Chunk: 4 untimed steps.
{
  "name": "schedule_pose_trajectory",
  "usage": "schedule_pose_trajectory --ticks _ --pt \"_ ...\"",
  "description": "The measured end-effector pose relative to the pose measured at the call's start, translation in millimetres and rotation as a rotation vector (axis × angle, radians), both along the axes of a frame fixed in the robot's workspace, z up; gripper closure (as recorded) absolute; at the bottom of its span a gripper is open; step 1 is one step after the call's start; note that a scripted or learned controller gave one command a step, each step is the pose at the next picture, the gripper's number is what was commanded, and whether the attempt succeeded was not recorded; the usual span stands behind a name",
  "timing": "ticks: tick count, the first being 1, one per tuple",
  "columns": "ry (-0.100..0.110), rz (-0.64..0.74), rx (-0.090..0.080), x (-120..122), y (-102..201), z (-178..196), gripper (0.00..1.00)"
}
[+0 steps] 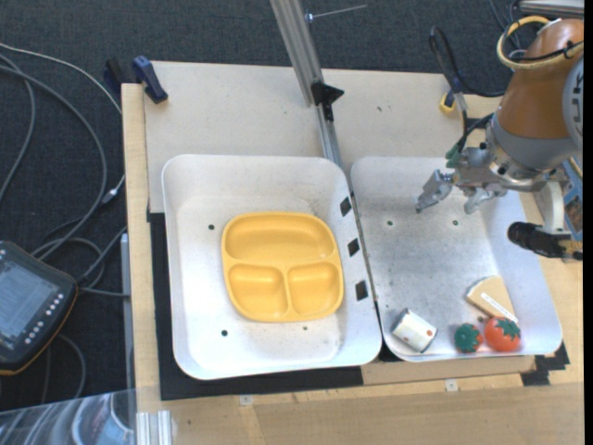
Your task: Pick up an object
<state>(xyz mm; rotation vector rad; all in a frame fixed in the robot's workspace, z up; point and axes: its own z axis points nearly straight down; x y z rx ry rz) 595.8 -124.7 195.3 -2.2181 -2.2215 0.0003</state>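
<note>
Four small things lie along the near edge of the right bin (pixel 408 248): a small white cup-like cylinder (pixel 414 330) on its side at the near left corner, then to its right a little green toy vegetable (pixel 467 337), a red toy tomato (pixel 503 334) with a green top just beside it, and, slightly farther back, a tan wedge that looks like a toy slice of bread or cheese (pixel 492 298). The green piece and the tomato sit close together, nearly touching; the wedge lies just behind them. In the left bin (pixel 185 248) a yellow divided plate (pixel 282 267) rests about in the middle, with one long compartment on its far side and two smaller ones on its near side. A black tablet-like device (pixel 26 306) sits at the far left, off the bench. Farther back, over the far part of the right bin, the gripper (pixel 458 195) hangs with its two fingers spread apart and nothing between them, well apart from the toys at the near edge. The grey arm with its orange band (pixel 542 91) comes in from the right. Beyond the bins, a slanted aluminium bar (pixel 296 35) rises from the bench, and a blue clamp (pixel 150 77) grips the bench's far left corner.
</note>
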Motion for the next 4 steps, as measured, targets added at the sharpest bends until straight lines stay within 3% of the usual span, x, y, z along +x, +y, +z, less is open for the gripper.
schedule_pose_trajectory --ticks 1,3,4 --pt "-0.001 -0.001 0.000 0 0 0 0.00" --pt "0.005 -0.001 0.001 -3 2 -85 0.00" --pt "0.003 -0.001 0.000 -4 3 -104 0.00"
